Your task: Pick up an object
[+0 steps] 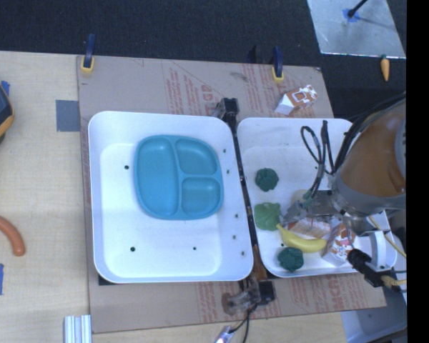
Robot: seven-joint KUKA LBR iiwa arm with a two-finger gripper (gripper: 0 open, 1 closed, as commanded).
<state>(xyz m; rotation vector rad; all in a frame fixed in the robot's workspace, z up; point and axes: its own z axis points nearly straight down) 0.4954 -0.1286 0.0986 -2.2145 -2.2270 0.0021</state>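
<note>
Near edge, right bin [272,131]: dark green lump [291,259], banana [302,240] just behind. Claw [307,209] low above banana; opening cannot be told. Left bin [100,191]: blue divided plate [179,176].

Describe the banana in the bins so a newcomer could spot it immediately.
Look at the right white bin, the one the arm reaches into. Near its front edge lies the banana, beside the tool. It is the only yellow, curved piece there; its neighbours are lumpy green items.
</note>
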